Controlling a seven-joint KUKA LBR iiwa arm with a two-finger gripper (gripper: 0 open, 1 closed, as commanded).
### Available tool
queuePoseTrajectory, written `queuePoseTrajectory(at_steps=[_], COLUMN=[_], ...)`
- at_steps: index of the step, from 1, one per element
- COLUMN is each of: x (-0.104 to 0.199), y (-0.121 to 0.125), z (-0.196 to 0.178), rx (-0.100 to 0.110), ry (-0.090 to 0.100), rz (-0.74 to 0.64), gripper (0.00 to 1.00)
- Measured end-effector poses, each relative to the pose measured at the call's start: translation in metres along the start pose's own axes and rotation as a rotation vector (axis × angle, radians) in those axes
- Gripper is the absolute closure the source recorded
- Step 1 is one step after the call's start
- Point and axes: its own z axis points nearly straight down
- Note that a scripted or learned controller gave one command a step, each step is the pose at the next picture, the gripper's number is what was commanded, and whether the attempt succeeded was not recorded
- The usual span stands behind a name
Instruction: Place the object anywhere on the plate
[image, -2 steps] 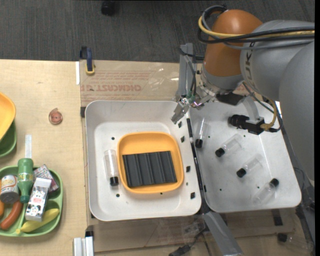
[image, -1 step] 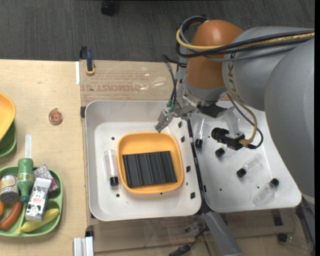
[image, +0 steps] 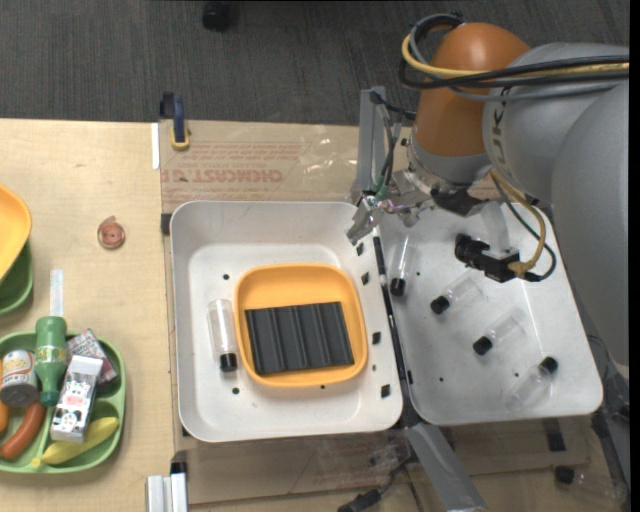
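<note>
An orange square plate lies in the middle of the left bin. A black ridged slab rests on it. A clear vial with a black cap lies on the bin floor just left of the plate, touching its edge. My gripper hangs at the far end of the divide between the two bins, above the left bin's back right corner and apart from the plate. A clear vial lies just below it in the right bin.
Several more clear black-capped vials are scattered over the right bin. The arm's bulk and cables hang over that bin's far side. Left of the bins stand a green tray of toy food and a yellow dish.
</note>
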Motion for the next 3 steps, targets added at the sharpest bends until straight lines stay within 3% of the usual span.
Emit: queuePoseTrajectory(at_steps=[1,3], x=[0.0727,0.0726], y=[0.0014,0.0014], z=[-0.0002,-0.0002], rx=[0.002,0.002], ry=[0.002,0.001], rz=[0.0,0.0], gripper=[0.0,0.0])
